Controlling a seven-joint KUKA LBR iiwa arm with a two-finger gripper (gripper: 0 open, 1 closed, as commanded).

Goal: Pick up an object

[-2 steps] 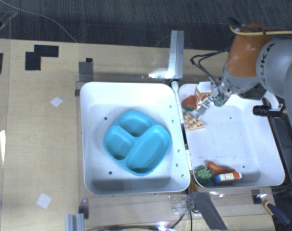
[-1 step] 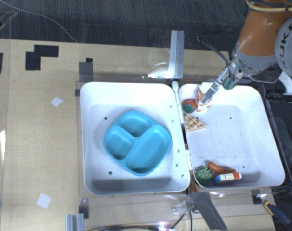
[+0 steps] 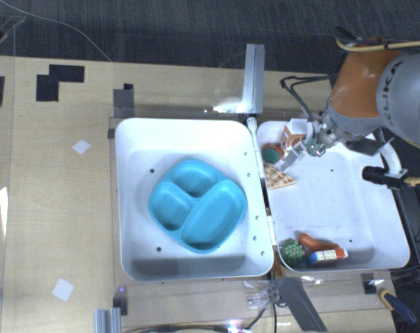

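Two bins: a left bin (image 3: pixel 130 186) and a right bin (image 3: pixel 348 200), both shallow and white, sit side by side on my wooden bench (image 3: pixel 50 207).
My arm: grey with an orange band (image 3: pixel 359 82), it reaches in from the right edge and crosses the far right corner of the right bin.
My gripper (image 3: pixel 293 156): it hangs low over the far left corner of the right bin, slanting down and to the left. Whether it is open or closed, I cannot tell; the tip is too small and blurred.
Nearest things: a small orange and white carton (image 3: pixel 292 137) stands just beside my gripper, on its far side. A green ball (image 3: pixel 270 154) lies just to its left, near the wall between the bins. A waffle-patterned tan piece (image 3: pixel 280 179) lies just below the tip, on the side nearer the camera.
Contact: I cannot tell whether the tip touches any of these three.
Farther things: a green bumpy ball (image 3: pixel 292 252), an orange carrot-shaped piece (image 3: pixel 315 242) and a small red and white bottle (image 3: pixel 327 256) lie clustered against the near wall of the right bin, well apart from my gripper.
Left bin: a blue tray (image 3: pixel 197 205) with three compartments lies in the middle, well apart from my gripper.
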